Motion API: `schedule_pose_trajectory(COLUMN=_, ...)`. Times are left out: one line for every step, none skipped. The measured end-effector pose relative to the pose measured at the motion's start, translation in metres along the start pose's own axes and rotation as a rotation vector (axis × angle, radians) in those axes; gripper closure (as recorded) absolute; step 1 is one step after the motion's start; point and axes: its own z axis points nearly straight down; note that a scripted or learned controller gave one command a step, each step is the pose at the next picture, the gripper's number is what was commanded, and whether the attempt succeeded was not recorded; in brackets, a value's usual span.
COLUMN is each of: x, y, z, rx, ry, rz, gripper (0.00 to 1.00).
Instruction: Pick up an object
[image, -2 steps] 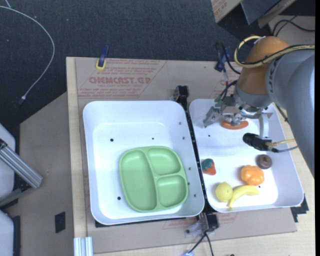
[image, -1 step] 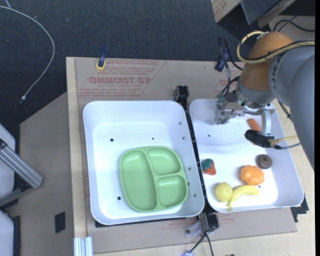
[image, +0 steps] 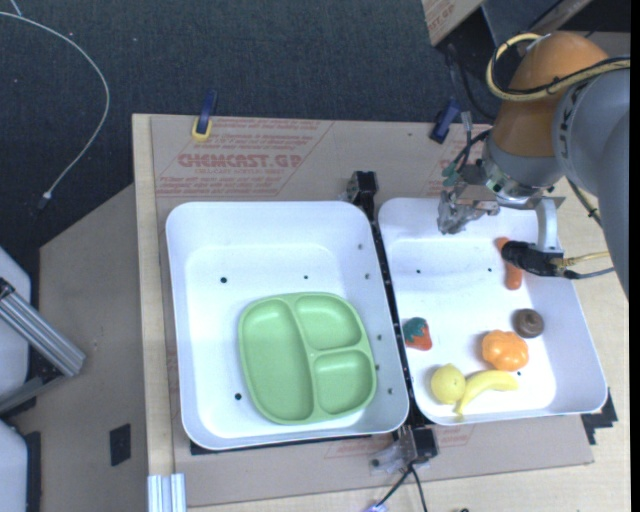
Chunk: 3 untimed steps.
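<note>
My gripper (image: 455, 219) hangs over the far left part of the right bin (image: 440, 262), fingers pointing down with nothing visible between them. Toy foods lie in that bin. A carrot (image: 511, 270) rests near the far right, partly under a black part of the arm. A brown round piece (image: 528, 322) and an orange pepper (image: 504, 349) sit at the right. A yellow lemon (image: 448, 382) and a banana (image: 484, 388) lie at the near edge. A strawberry (image: 417, 333) sits by the left wall. All of them are well apart from the gripper.
The left bin (image: 200, 300) holds a green divided plate (image: 306, 356). A black divider (image: 385, 290) runs between the bins. The arm's orange band and grey wrist (image: 545, 100) loom over the right bin's far corner.
</note>
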Motion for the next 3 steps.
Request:
schedule_pose_trajectory(x=0.000, y=0.002, z=-0.055, rx=-0.002, ry=-0.001, rz=0.000, gripper=1.00)
schedule_pose_trajectory(x=0.059, y=-0.002, z=-0.067, rx=0.003, ry=0.003, rz=-0.005, gripper=1.00)
schedule_pose_trajectory(x=0.115, y=0.002, z=-0.059, rx=0.005, ry=0.003, rz=-0.005, gripper=1.00)
